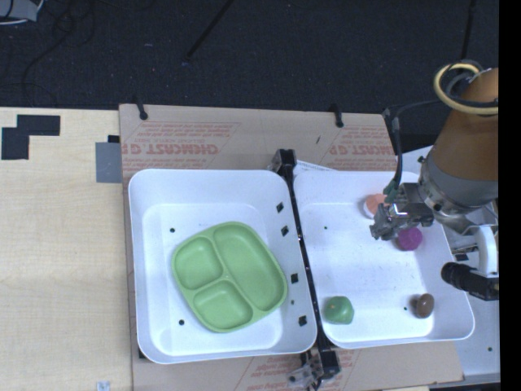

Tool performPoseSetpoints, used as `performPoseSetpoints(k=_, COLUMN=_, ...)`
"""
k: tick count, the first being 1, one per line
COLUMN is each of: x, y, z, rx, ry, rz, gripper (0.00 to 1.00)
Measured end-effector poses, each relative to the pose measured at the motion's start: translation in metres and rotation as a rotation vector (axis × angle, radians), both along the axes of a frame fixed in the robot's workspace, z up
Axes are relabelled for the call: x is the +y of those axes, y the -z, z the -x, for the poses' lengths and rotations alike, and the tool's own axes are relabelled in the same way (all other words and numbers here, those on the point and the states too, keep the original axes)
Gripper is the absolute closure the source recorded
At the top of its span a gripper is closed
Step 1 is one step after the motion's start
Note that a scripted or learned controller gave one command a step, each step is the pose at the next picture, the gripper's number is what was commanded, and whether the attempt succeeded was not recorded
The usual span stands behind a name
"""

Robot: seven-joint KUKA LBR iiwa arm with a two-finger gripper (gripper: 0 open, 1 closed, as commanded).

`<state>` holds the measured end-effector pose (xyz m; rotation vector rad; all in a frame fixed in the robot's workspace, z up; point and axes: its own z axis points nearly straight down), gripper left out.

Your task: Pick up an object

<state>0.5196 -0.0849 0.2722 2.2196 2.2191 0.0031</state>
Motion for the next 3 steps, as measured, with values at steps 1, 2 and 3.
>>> performPoseSetpoints(k=1, x=0.056, y=0.000, z=0.012, rx=0.007, ry=-0.005, rz=-0.003, gripper=1.00)
performPoseSetpoints(k=2, x=0.099, y=0.015, z=0.012, rx=0.009, ry=-0.003, rz=-0.002, gripper=1.00)
performPoseSetpoints(k=3, x=0.156, y=0.015, z=0.018, rx=0.008, ry=-0.005, rz=-0.003, gripper=1.00)
